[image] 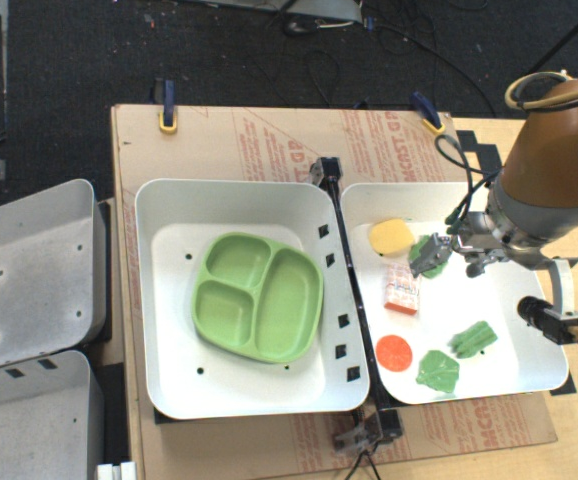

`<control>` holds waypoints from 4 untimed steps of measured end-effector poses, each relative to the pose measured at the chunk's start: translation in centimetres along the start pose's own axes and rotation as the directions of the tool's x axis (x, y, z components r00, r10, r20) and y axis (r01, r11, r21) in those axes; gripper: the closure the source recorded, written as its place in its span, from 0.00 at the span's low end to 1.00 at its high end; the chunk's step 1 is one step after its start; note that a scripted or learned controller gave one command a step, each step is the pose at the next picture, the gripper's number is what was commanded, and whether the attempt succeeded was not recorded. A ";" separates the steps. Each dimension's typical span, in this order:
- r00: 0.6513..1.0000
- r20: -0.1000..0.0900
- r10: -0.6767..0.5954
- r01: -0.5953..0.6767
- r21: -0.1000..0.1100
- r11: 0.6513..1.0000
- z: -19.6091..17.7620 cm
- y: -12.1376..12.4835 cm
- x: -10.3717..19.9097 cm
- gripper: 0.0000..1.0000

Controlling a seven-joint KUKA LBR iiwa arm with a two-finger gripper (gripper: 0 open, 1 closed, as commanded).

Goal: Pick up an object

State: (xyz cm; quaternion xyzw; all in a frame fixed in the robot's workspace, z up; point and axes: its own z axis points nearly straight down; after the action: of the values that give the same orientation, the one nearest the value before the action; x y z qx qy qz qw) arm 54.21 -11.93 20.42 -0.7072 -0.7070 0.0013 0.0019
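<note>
In the right bin [544, 373] lie six loose things: one yellow piece [390, 235], one small red-and-white carton [402, 293] with its long axis running near to far, one red disc [394, 352] and three green pieces. The pincer [431, 256] grips one green piece [427, 258]. The left bin [159, 268] holds one green divided tray [259, 296].

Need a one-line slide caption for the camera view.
KUKA arm's tool over the right bin, beside a yellow object; green divided plate in the left bin.
</note>
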 end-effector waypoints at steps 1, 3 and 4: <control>1.000 -0.001 0.001 -0.001 0.001 1.000 4.8 -0.7 0.6 0.00; 1.000 0.001 0.003 -0.003 -0.004 1.000 8.4 -1.2 1.3 1.00; 1.000 0.003 -0.001 0.001 -0.010 1.000 2.8 -0.7 0.4 1.00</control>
State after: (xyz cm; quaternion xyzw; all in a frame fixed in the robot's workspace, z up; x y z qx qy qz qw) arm 53.51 -11.53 17.67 -0.7069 -0.7073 -0.0014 -0.0027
